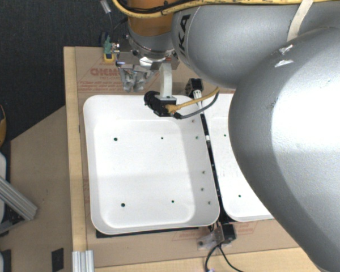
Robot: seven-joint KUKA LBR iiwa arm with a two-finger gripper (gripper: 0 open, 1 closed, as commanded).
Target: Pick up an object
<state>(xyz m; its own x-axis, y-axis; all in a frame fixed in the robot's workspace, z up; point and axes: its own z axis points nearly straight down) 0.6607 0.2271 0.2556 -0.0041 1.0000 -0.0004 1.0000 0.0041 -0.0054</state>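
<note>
Bench [73, 152] bears two white bins [147, 169].

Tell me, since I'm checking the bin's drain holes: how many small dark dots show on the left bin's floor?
4 on the left bin floor: two upper, two lower. Others dot its right wall.

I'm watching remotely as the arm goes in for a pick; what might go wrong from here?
1. The gripper hangs over the far rim of the left bin, not its floor; descending here, it may hit the rim.
2. I can't make out any object beneath it, so it may close on nothing.
3. The cable loops by the wrist and might snag.
</note>
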